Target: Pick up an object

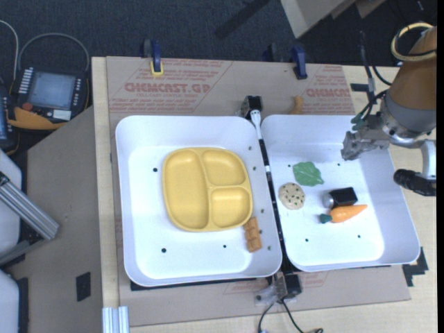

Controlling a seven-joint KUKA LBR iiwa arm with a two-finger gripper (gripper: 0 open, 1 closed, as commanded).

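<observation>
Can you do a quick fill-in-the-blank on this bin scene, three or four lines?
1. The yellow divided tray lies in the ____ bin.
2. The cookie lies directly below the ____ leaf.
3. The toy carrot touches a ____ block.
4. The claw hangs over the ____ bin.

Missing words: left; green; black; right

A cardboard-covered worktop (clamped by blue clamps) is surrounded by dark carpet; a handheld controller is placed left.

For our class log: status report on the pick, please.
End effector over right bin, far edge. Carrot, cookie, green leaf unheld. Nothing blocking.
</observation>
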